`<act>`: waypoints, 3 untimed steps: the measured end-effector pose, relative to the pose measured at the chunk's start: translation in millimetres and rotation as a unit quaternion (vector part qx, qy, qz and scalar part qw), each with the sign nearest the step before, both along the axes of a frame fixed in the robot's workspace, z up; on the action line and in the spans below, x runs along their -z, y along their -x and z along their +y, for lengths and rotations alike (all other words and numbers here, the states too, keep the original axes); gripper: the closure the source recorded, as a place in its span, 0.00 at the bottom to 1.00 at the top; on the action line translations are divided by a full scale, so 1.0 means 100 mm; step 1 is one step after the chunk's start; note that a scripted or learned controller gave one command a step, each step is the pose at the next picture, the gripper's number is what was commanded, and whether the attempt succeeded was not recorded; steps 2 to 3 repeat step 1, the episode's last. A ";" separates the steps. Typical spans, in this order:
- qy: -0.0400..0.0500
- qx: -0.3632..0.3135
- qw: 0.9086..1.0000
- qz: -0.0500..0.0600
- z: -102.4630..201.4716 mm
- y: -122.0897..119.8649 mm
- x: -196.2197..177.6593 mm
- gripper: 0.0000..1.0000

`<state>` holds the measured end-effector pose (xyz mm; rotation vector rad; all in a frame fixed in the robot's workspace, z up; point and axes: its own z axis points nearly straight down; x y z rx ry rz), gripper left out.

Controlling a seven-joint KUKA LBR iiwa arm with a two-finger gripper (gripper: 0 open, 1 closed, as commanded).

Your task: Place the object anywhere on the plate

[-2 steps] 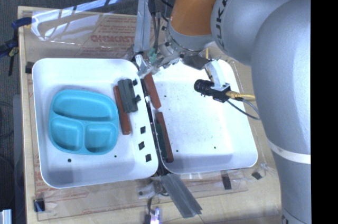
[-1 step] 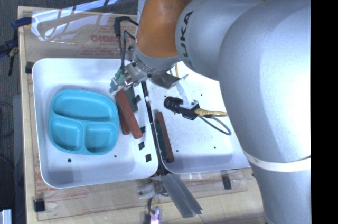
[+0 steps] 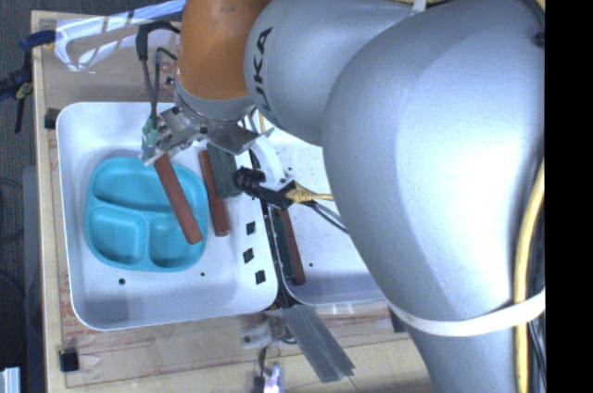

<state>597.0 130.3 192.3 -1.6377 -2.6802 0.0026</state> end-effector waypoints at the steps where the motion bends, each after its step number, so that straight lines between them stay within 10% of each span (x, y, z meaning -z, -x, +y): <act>1: 0.000 0.000 1.000 0.000 0.00 0.00 0.00 0.00; 3: 0.000 0.000 1.000 0.000 0.00 0.00 0.00 0.00</act>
